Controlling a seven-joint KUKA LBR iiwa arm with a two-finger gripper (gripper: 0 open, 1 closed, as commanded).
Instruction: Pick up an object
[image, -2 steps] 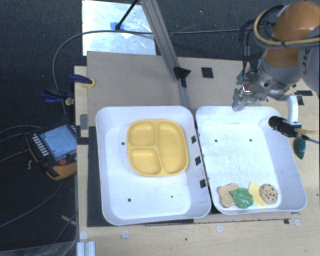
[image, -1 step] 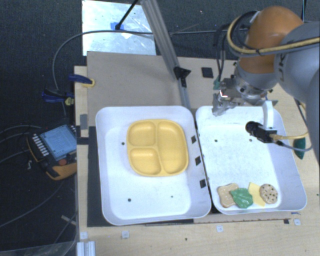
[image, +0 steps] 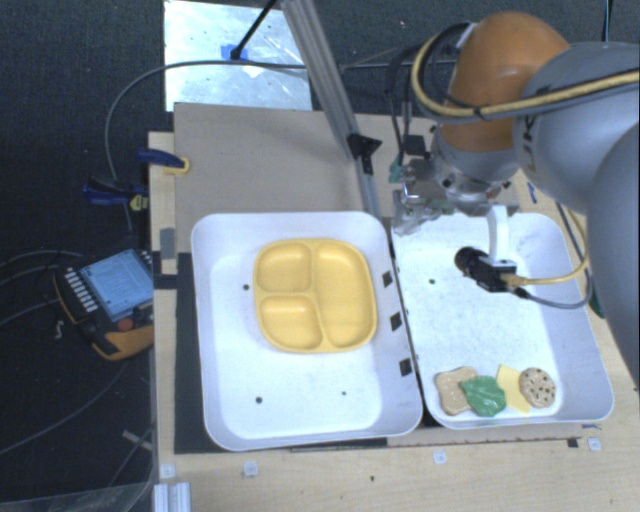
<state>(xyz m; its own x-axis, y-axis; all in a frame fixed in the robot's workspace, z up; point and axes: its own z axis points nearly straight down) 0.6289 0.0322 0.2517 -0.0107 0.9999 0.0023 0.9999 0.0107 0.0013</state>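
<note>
Seemingly nothing is picked yet. At frame left, a blue device (image: 112, 285) lies on dark floor; centre-left, a yellow tray (image: 315, 295) sits in the left bin (image: 230, 400). Lower right, food pieces (image: 495, 390) wait in the right bin (image: 580, 330); the gripper (image: 415, 215) hangs upper right, grip state unclear.

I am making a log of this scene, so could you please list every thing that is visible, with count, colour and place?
bins: two, white, side by side on the bench
divided plate: one, yellow, three compartments, in the left bin
toast slice: one, tan, right bin, near front edge
leafy piece: one, green, beside the toast slice
cheese piece: one, yellow, next to the leafy piece
cookie: one, brown and speckled, rightmost of the food group
handheld device: one, blue and orange, on the floor left of the bench
arm: one, grey with an orange band, above the right bin
</note>
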